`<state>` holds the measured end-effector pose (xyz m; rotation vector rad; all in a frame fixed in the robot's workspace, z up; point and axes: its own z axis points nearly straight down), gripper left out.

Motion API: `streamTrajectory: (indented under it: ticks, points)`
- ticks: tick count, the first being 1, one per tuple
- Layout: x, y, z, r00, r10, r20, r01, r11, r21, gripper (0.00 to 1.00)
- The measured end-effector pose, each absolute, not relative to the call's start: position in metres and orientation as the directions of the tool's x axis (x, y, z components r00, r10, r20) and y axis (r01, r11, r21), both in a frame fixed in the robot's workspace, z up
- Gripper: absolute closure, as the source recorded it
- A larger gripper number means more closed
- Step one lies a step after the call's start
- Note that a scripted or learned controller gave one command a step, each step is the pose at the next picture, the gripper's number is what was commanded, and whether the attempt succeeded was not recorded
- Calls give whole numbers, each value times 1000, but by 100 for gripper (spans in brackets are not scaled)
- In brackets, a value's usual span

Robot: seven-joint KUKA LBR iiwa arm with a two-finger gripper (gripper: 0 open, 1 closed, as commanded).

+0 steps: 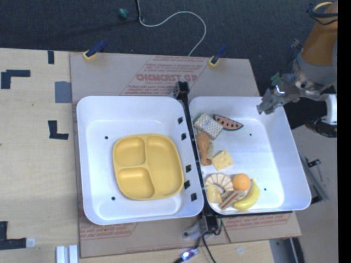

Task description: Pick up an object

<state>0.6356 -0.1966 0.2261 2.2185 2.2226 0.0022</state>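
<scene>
The right bin (274, 147) holds several food items along its left side: a watermelon slice (228, 123), a checkered cracker (208, 126), a bread roll (204, 148), a cheese wedge (222, 160), an orange (241, 182), a banana (247, 197) and sliced pieces (218, 185). My gripper (267, 105) hovers over the bin's far right corner, well to the right of the watermelon slice. Nothing shows between its fingers.
The left bin (93, 119) holds a yellow divided plate (147, 166). Both bins rest on a cardboard sheet (164, 73) held by clamps. A cable (170, 18) runs across the dark floor behind. The right half of the right bin's floor is bare.
</scene>
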Motion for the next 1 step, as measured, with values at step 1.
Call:
streamTrajectory:
  ticks: [1]
  points:
    - [633, -144, 215, -5, 1000, 1, 1000, 5, -2, 100]
